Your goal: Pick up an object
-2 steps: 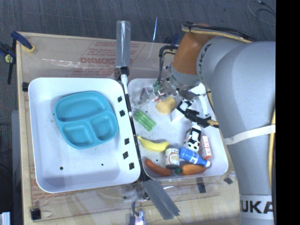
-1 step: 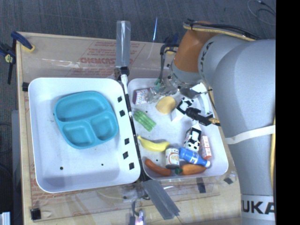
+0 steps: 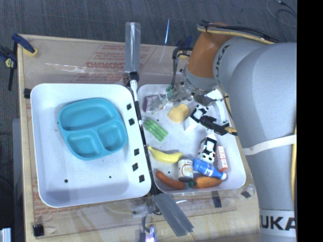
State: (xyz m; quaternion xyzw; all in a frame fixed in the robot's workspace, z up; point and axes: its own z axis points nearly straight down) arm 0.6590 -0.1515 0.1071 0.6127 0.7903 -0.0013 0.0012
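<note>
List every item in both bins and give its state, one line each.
blue tray: flat in the left bin, compartments up
banana: lying on its side, right bin
green item: lying flat
yellow block: resting beside the end effector
blue bottle: lying on its side
small can: among the front clutter
carrot: lying along the front wall

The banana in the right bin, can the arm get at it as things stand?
Probably yes. The banana lies uncovered in the right bin, with only the green object and can close beside it; the end effector is over the same bin.
</note>
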